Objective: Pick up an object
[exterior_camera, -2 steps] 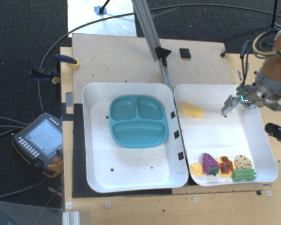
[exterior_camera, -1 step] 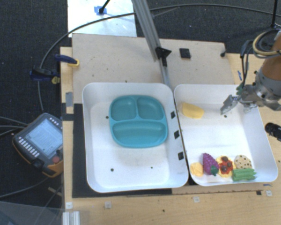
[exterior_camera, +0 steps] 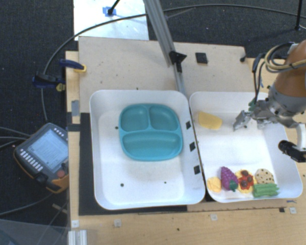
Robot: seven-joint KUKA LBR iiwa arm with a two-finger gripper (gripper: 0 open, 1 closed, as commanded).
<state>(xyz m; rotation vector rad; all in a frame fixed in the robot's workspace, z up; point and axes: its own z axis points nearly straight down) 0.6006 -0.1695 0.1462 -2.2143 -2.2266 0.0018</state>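
Note:
The right bin (exterior_camera: pixel 234 147) holds a yellow wedge-shaped piece (exterior_camera: pixel 209 120) near its back left corner. Along its front edge lie several toy foods: a yellow-orange piece (exterior_camera: pixel 213 184), a purple grape bunch (exterior_camera: pixel 228 178), a red and yellow piece (exterior_camera: pixel 245 179), a cookie (exterior_camera: pixel 264 175) and a green pod (exterior_camera: pixel 265 189). My gripper (exterior_camera: pixel 241 121) hangs over the back of the right bin, a short way right of the yellow wedge, and nothing shows between its fingers. The left bin (exterior_camera: pixel 107 177) carries a teal divided plate (exterior_camera: pixel 150 131).
The grey arm with its orange band (exterior_camera: pixel 298 65) comes in over the right bin's back right corner. A slanted metal pole (exterior_camera: pixel 160 24) crosses the bench behind the bins. A teach pendant (exterior_camera: pixel 43 154) lies left of the bench, with cables around it.

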